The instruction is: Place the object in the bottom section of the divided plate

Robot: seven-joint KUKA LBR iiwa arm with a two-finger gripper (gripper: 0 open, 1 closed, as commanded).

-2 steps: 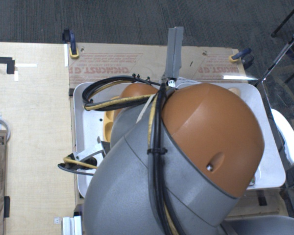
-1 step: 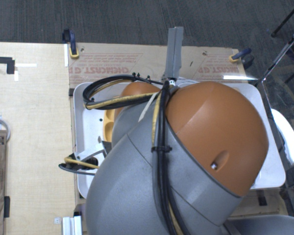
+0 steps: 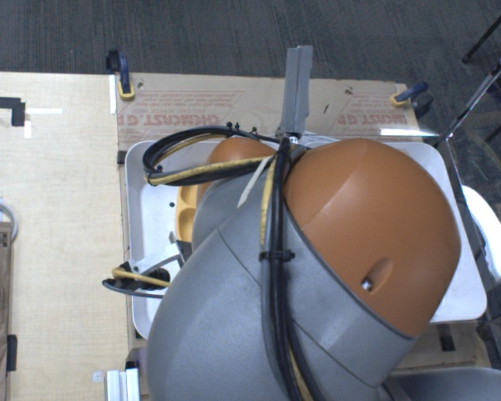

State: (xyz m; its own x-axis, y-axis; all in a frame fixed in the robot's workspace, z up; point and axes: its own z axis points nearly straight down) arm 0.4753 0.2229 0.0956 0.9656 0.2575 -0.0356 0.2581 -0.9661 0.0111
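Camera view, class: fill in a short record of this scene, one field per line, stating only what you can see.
arm: grey and orange arm covers most of both bins
bin: white bin, its left wall and floor visible
plate: yellow piece beside the arm, probably the divided plate; sections hidden
cables: black cables loop over the arm
clamps: two clamps on the cardboard backing

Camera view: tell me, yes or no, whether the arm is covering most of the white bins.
Yes: the arm sprawls over the white bins, leaving mostly their edges and a yellow plate's sliver exposed.
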